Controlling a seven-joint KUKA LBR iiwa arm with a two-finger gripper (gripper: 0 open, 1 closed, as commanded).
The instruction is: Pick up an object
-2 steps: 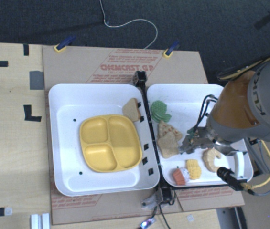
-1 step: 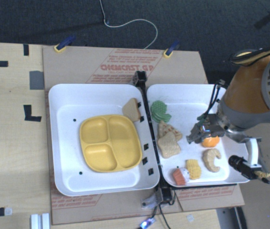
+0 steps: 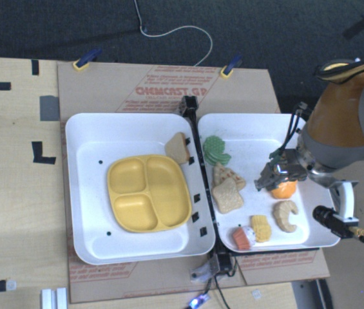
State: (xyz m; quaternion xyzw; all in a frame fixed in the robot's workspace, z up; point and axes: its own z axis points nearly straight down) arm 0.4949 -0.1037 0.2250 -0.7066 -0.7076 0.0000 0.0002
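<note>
Two shallow white bins sit side by side on a cardboard sheet in the middle of the frame. In the left bin we see a yellow divided plate lying flat at its centre, and a tan bread slice leaning near the bin's upper right corner, just beside the divider.

The right bin holds the rest of the toy food. A green leafy piece lies at its upper left, with two toast-coloured slices just below it, overlapping one another. Along the lower edge we see a red and white piece touching a yellow corn cob, and to their right a pale curved pastry.

The arm reaches in from the right of the frame, its orange band high on the right side. The gripper is down in the right part of the right bin, directly over an orange fruit, which shows just beneath and slightly right of the dark fingers. The gripper appears to touch the top of the fruit, but we cannot tell how far the fingers are spread or whether the fruit sits between them, since the wrist hides that spot

A thin white cable loops over the dark floor at the top of the frame
</note>
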